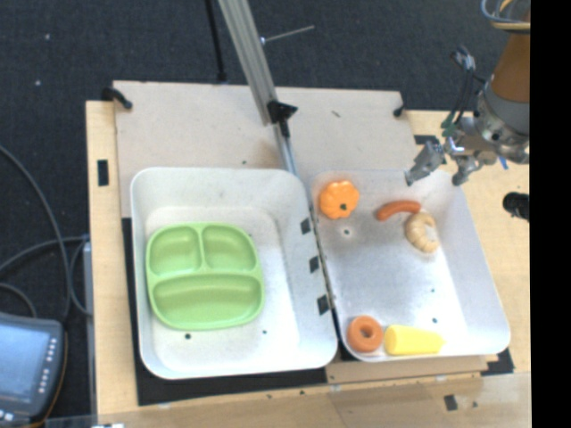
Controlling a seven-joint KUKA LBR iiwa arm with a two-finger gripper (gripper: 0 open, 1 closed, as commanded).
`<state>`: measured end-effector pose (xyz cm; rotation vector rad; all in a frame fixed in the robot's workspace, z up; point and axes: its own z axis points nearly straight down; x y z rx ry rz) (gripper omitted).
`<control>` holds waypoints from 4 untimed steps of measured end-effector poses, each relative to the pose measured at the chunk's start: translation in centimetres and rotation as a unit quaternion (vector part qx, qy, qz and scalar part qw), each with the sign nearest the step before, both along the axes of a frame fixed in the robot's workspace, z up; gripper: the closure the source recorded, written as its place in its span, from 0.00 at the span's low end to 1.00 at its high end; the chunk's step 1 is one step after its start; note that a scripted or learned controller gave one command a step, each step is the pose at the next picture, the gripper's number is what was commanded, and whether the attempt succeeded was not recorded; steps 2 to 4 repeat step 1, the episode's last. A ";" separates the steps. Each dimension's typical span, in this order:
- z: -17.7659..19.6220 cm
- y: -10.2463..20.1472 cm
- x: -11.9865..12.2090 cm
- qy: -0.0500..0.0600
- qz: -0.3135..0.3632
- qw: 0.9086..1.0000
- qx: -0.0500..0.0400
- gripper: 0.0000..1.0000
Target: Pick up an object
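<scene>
My end effector (443, 164) spread, holding nothing, above right bin's (464, 324) far right corner, sausage (397, 209) and potato (421, 231) just below it, pumpkin (338, 199) left, donut (365, 333), yellow block (412, 340) near edge, green tray (204, 275) in left bin (285, 346), arm cut off right.

Tool (443, 166) open above right bin (464, 239), toy pumpkin (338, 200), sausage (397, 209), green plate (204, 275) in left bin (285, 239)

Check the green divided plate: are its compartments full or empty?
Empty. The green divided plate lies flat in the left bin, and all three compartments show bare green with no item inside.
</scene>
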<state>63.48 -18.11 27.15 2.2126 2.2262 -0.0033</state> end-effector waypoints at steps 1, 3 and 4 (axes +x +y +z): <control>-14.2 -3.8 -8.1 0.004 -0.005 1.000 0.002 0.00; -14.2 -3.8 -8.1 0.004 -0.005 1.000 0.002 0.00; -14.2 -3.8 -8.1 0.004 -0.005 1.000 0.002 0.00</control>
